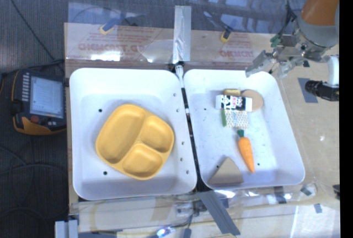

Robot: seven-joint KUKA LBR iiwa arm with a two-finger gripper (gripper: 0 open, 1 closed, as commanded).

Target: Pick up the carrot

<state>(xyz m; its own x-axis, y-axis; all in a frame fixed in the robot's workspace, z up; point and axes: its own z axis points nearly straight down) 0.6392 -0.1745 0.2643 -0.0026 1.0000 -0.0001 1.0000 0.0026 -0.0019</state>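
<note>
The carrot (246,153) is small and orange with a green stub at its top end. It lies near the front right of the right bin (287,138), pointing toward the front rim. My gripper (261,70) hovers over that bin's far right corner, well behind the carrot, open with nothing between its fingers.
Behind the carrot lie a black-and-white packet (234,102), a tan round piece (255,98), a speckled pad (236,118) and a thin green item (224,117). A brown wedge (225,172) sits at the front rim. A yellow divided plate (136,140) rests in the left bin (83,121).
</note>
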